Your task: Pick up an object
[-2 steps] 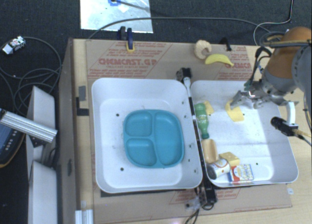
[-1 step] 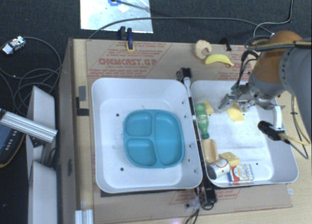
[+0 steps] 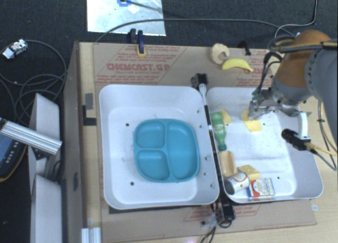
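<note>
The right white bin (image 3: 296, 176) holds several objects. A green bottle (image 3: 218, 131) lies along its left wall, with a small yellow piece (image 3: 226, 116) beside it. A yellow block (image 3: 254, 125) rests near the bin's middle back. My gripper (image 3: 255, 110) points down into the bin just above and behind that yellow block, close to another yellow bit (image 3: 245, 115). At the front left lie a tan oblong item (image 3: 227, 162), a yellow wedge (image 3: 249, 172), a small can (image 3: 238, 184) and a flat printed box (image 3: 262, 187).
The left bin (image 3: 119, 110) carries a blue divided plate (image 3: 165, 149). A banana (image 3: 236, 65) and a tan object (image 3: 219, 53) lie on the cardboard behind the right bin. A black-tipped part (image 3: 296, 139) of the arm overhangs the right bin's right side.
</note>
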Controlling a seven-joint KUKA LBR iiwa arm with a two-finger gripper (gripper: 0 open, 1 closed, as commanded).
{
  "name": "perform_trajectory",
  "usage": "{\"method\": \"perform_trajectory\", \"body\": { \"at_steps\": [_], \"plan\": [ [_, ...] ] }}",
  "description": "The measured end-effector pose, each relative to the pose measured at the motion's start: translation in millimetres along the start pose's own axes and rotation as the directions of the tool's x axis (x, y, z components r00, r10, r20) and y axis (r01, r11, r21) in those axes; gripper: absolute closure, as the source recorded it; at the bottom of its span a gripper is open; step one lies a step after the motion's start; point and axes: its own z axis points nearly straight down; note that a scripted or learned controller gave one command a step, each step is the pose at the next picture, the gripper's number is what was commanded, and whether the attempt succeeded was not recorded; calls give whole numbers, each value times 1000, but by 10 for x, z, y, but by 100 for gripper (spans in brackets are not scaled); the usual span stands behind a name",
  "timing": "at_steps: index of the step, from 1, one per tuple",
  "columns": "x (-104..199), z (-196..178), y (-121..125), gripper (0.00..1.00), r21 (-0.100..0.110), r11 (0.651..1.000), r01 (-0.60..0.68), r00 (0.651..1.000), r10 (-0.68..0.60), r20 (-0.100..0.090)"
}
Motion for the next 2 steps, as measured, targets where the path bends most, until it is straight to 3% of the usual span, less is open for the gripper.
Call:
{"method": "perform_trajectory", "body": {
  "at_steps": [1, 2],
  "plan": [
    [0, 1, -1, 0, 0, 1000, 0, 1000, 0, 0],
    [-164, 112, -34, 0, 3, 1000, -4, 1000, 4, 0]
  ]
}}
